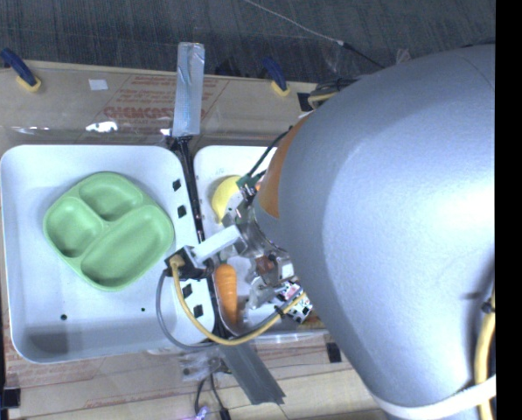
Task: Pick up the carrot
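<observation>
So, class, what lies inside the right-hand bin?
A carrot and a yellow item show in the right bin; the arm covers the rest.

Even, bright light; soft, slightly blurry picture, glare on the arm (400, 234).

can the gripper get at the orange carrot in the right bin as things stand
Probably yes. The long orange carrot lies bare in the shallow white right-hand bin, nothing on top of it, and the two-finger gripper is already low beside it, though cables crowd the spot.
</observation>
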`<state>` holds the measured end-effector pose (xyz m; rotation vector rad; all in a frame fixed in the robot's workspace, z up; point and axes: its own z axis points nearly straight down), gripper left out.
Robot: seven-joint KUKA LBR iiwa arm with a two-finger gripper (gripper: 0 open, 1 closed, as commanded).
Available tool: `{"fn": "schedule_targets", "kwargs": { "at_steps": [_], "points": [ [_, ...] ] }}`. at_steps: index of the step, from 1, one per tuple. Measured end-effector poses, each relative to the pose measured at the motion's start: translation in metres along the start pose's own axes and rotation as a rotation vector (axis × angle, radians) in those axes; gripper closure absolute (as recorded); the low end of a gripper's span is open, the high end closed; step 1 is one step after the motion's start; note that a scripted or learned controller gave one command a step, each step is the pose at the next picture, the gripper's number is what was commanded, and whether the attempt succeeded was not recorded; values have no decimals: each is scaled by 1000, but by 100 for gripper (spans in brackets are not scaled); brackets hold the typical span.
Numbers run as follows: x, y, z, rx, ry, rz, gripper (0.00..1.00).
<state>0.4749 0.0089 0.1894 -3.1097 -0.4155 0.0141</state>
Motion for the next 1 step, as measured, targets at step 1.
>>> {"fn": "schedule_targets", "kwargs": {
  "at_steps": [1],
  "points": [
    [0, 0, -1, 1, 1, 0, 0]
  ]
}}
